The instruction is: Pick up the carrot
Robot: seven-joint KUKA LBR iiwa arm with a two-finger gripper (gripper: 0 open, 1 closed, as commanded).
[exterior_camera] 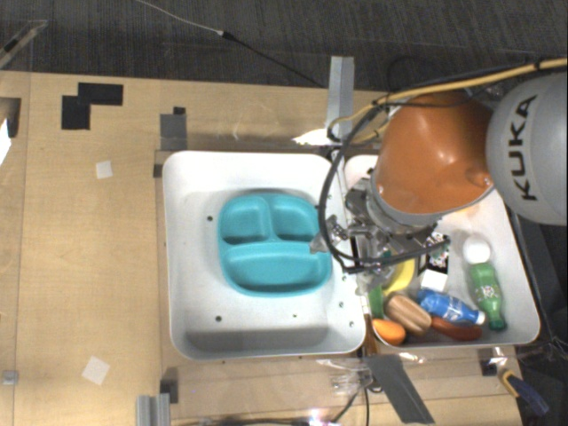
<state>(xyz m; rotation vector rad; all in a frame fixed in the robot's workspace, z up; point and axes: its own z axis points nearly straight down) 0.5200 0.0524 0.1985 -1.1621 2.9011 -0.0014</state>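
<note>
Carrot [388, 330]: orange, near front-left corner of right bin [519, 273], touching a tan bun-like piece [409, 311]; long axis roughly left to right, not certain. Hand [380, 254]: above the bin's left side, state cannot be told under wrist and cables. Relation: carrot just toward the front of the hand, close by. Judged need: short shift forward, then descent.

Bench [80, 264]: pale wood, matt, smooth. Both bins [191, 238]: white plastic, smooth, slight shine. Divided tray [269, 242]: teal plastic, smooth, soft shine. Arm band [430, 162]: orange, glossy, hard. Green bottle [486, 291] at 4 o'clock: shiny plastic. Carrot [388, 330]: orange, smooth, looks plastic.
</note>
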